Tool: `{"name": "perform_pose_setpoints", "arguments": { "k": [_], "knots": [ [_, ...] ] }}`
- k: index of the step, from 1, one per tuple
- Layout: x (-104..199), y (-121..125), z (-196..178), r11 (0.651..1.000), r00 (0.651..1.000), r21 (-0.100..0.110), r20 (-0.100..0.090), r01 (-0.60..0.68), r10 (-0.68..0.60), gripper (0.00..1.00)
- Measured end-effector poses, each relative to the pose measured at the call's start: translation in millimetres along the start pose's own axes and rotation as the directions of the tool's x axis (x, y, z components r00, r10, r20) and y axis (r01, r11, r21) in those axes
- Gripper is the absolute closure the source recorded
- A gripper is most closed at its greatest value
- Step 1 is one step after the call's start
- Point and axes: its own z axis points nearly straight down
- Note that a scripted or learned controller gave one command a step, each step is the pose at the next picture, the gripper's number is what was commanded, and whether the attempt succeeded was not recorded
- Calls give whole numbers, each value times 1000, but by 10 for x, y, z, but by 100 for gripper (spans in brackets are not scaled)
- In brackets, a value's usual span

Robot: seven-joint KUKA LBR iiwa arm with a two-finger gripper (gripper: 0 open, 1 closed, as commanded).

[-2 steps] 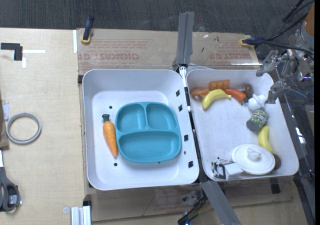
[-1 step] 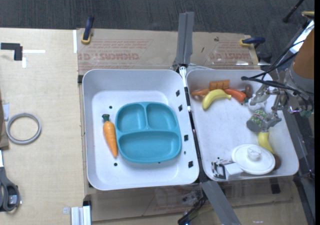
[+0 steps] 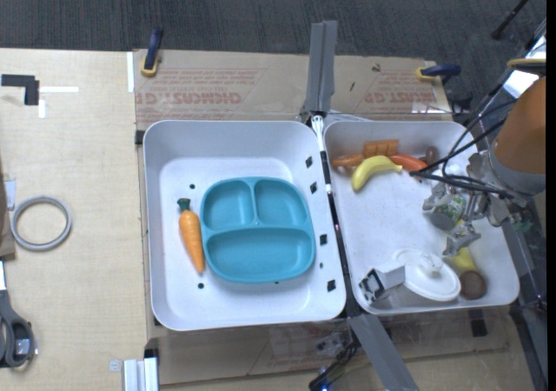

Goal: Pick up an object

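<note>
- Nearest the camera, at the front edge of the right bin (image 3: pixel 502 301), a white lid (image 3: pixel 432 278) lay flat, with a small grey and black piece (image 3: pixel 382 281) just to its left and a brown round thing (image 3: pixel 473 285) touching its right side.
- The gripper (image 3: pixel 458 226) hung low inside the same bin, just behind the white lid and close to the bin's right wall; the arm came in over that wall.
- I could not tell whether the gripper was released or clenched, because cables and its own body covered that part, and nothing was seen clearly held in it.
- A small yellow piece (image 3: pixel 465 258) lay right below the gripper, between it and the brown round thing; I judged it the nearest thing to take.
- From the gripper, the banana (image 3: pixel 373 169) lay well apart, toward the back left corner of the right bin, its long axis running left to right, beside an orange strip (image 3: pixel 406 161).
- Left of the right bin, the other bin held a blue plate (image 3: pixel 258 229) and a toy carrot (image 3: pixel 191 235), out of the way of the coming move.
</note>
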Motion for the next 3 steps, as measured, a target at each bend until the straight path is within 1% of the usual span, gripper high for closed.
{"name": "perform_pose_setpoints", "arguments": {
  "k": [1,2,3],
  "knots": [
    [154,219,-3,983,983,0,0,-186,186,0],
    [580,289,4,991,991,0,-1,-134,134,0],
    [268,1100,-40,947,947,0,0,-322,322,0]
  ]
}}
